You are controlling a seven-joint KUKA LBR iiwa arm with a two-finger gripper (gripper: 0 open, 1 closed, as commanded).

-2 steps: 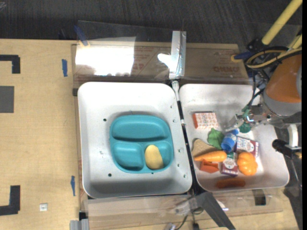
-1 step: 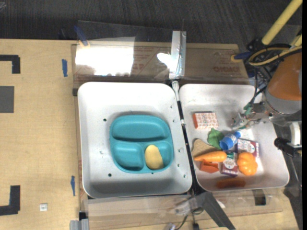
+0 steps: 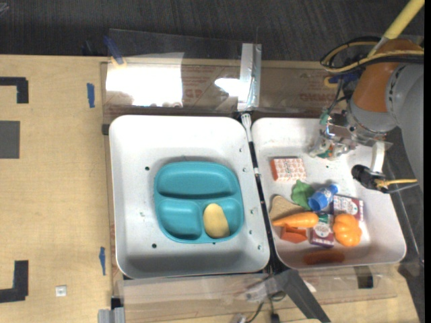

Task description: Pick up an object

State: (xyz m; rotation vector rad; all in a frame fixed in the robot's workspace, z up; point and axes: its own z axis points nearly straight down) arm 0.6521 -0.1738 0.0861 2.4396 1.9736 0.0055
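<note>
The right bin [image 3: 384, 247] holds a pile of toy foods: a red-and-white box [image 3: 286, 167], a green leafy piece [image 3: 300, 190], a blue bottle [image 3: 322, 198], a carrot [image 3: 301, 220], an orange fruit [image 3: 347, 231] and a small carton [image 3: 349, 206]. My gripper [image 3: 331, 143] hangs over the bin's far right corner, up and to the right of the red-and-white box and apart from the pile. Nothing shows in its grasp. In the left bin [image 3: 128, 180] a teal divided tray [image 3: 192, 184] carries a yellow potato [image 3: 215, 220] in its near right compartment.
The grey arm with its orange band [image 3: 374, 89] and cables comes in at the upper right. A clear plastic wall [image 3: 175, 79] stands behind the bins. A divider ridge [image 3: 254, 180] separates the two bins. Brown bench surface [image 3: 54, 180] lies to the left.
</note>
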